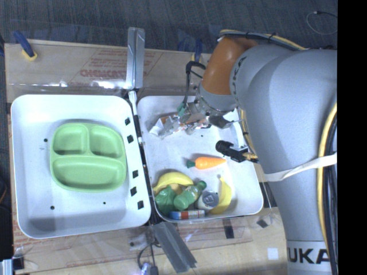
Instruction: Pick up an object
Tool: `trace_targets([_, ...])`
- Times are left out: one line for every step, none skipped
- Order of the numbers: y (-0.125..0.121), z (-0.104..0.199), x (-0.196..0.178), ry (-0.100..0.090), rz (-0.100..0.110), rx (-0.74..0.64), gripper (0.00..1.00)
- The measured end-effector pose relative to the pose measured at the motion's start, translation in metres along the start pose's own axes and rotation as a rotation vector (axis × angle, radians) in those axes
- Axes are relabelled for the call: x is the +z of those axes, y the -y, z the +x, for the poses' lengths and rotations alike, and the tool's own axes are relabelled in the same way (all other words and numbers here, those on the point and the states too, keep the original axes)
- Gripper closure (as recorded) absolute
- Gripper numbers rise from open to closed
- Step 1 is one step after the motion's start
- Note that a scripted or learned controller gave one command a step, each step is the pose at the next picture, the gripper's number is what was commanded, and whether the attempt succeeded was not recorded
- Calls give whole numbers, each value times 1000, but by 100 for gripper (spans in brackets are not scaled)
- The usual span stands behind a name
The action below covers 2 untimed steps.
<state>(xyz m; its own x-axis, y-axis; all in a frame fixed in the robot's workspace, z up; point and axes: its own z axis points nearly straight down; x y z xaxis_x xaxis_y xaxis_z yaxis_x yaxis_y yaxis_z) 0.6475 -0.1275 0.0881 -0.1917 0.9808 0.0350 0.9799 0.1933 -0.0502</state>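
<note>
- Gripper (194, 117) is low in the far part of the right bin (172, 153), close to its back wall. Open or closed: cannot tell, since its tip reads as a clutter of small parts from this angle.
- Arm (287, 107) comes in from the right, its thick grey body crossing over the bin's right rim. The orange band (225, 65) sits above the wrist, which bends down and toward the left.
- Crumpled silvery wrapper (162, 126) lies on the bin floor just beside the gripper, on its left. Whether they touch is unclear, and the wrapper is not seen to be gripped.
- The wrapper's long axis slants from lower left to upper right. The upper end points toward the gripper, the lower end toward the wall between the bins.
- Carrot (207, 162) lies mid-bin, nearer the camera than the gripper, roughly left to right, with its green top at the left.
- In the near corner is a heap:
  - banana (172, 180)
  - green bottle (165, 200)
  - second green bottle (189, 195)
  - grey round thing (209, 199)
  - second banana (226, 195) curving up on the right
  - slim tube (186, 214) along the front wall
- Left bin (23, 113) holds a green divided plate (89, 156), well apart from the gripper.
</note>
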Motion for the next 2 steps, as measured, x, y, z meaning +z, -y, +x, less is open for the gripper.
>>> trace_targets([0, 2, -10, 1, 2, -8, 100])
trace_targets([0, 2, -10, 0, 3, -9, 0])
